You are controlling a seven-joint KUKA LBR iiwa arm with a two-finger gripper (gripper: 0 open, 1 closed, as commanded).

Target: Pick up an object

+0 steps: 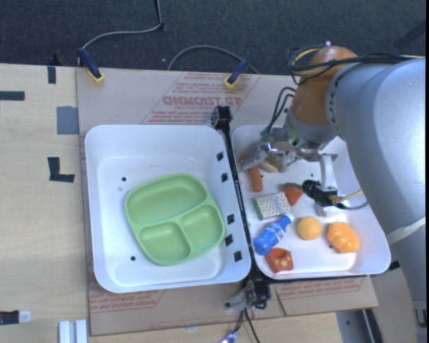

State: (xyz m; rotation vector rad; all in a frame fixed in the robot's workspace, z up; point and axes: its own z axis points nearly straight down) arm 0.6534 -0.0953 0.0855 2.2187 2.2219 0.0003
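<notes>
Hovering low over the right bin, jaws beside a small carrot, grip state unclear, green divided plate in left bin.

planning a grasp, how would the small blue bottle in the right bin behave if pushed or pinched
The blue bottle lies on its side, so its round body would probably roll when nudged. It looks like smooth plastic, likely light and slippery. The red item and checkered pad sit close and may block it.
</notes>
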